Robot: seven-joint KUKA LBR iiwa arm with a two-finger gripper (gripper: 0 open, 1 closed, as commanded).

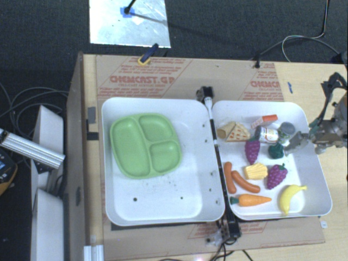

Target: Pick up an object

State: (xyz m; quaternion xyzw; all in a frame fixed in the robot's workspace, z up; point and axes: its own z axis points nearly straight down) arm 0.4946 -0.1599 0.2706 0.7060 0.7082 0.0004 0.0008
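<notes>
The right bin holds several toy foods: a bread wedge, a silver can, a grey cap, a green piece, two purple grape bunches, a yellow cheese block, two sausages, a carrot and a banana. My gripper reaches in from the right over the bin's upper right part. Its tip is just right of the green piece and the grey cap. I see nothing held in it.
The left bin carries a green divided plate. A black divider runs between the bins. A red-orange item lies near the right bin's back wall. The arm's wrist hangs over the right rim.
</notes>
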